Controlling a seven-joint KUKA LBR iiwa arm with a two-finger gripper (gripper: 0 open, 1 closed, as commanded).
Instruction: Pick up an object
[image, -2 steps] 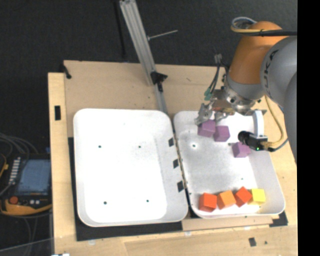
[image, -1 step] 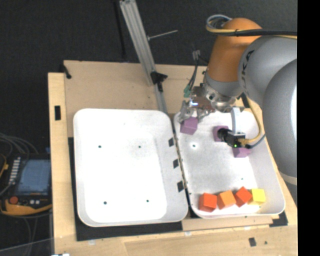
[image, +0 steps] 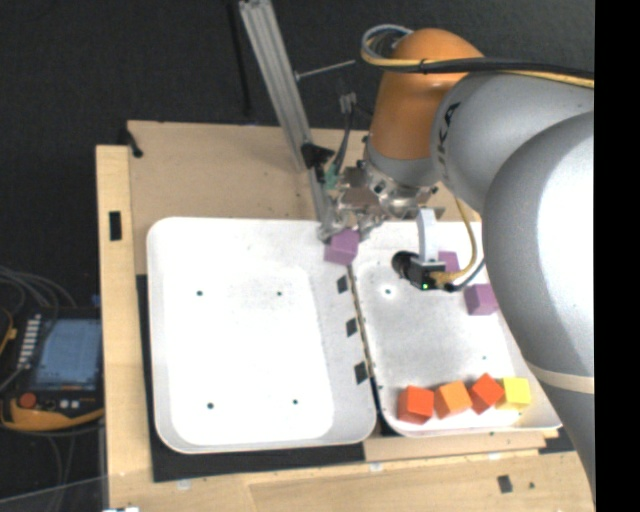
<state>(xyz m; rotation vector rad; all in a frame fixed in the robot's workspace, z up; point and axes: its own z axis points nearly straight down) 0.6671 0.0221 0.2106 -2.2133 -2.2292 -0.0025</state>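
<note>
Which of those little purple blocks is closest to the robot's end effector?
The purple block at the top of the divide between the two bins, right below the end effector. The other purple blocks lie farther right, inside the right bin.

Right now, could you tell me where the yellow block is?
The yellow block sits in the right bin's near corner, at the right end of the row beside an orange block.

One fixed camera is looking down at a slant on the table (image: 215, 165), taking in both white bins (image: 240, 330), with the arm (image: 520, 180) crowding its right.
</note>
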